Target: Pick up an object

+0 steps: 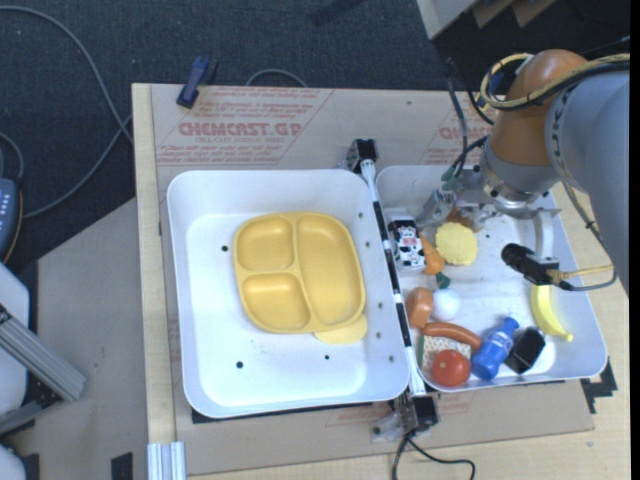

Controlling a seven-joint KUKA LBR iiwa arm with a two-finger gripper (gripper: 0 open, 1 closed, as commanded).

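Observation:
My gripper (462,211) hangs low over the far part of the right bin (590,343), below the grey arm with its orange band (535,88). Right under and in front of it lies a round yellow object (458,244), with an orange carrot (432,256) at its left. A small black-and-white toy (404,244) sits by the bin's left wall. Nearer the front lie an orange egg-shaped piece (420,304), a red sausage (455,333), a red tomato (450,367), a blue bottle (495,348), a black object (527,352) and a yellow banana (549,313).
The left bin (200,268) holds a yellow divided plate (298,271) with a flat yellow piece (342,334) poking out beneath its near edge. A divider rail (385,258) separates the two bins. A blue clip (194,81) lies on the board behind.

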